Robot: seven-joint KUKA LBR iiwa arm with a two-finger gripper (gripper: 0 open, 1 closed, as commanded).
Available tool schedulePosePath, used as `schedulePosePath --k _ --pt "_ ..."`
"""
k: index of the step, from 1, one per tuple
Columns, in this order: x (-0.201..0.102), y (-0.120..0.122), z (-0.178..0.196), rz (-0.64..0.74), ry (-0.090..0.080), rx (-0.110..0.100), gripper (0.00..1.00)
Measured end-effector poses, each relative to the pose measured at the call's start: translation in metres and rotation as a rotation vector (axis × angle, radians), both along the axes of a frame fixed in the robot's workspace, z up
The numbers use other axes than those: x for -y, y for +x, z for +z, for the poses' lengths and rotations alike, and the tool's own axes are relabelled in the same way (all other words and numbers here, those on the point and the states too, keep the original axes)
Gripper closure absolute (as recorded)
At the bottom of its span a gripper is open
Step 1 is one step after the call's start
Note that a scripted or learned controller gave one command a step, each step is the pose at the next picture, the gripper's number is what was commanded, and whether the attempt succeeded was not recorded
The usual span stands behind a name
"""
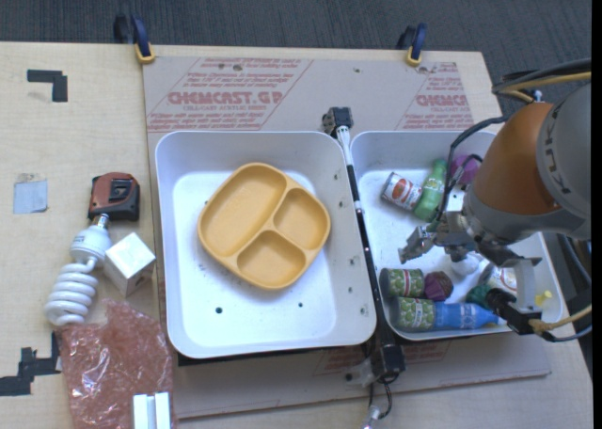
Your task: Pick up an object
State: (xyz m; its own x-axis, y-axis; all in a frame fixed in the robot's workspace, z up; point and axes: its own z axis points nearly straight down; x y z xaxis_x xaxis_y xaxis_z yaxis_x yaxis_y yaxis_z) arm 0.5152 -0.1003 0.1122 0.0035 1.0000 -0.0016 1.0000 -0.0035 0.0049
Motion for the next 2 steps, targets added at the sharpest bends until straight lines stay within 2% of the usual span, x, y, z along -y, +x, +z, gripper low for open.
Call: schedulePosePath --k 1,2 --pt "-0.0057 -0.0082 -0.0196 0.003 0.001 -0.004 0.0" --pt "-0.005 -0.0069 -0.0096 0.002 0.001 -0.001 1.0"
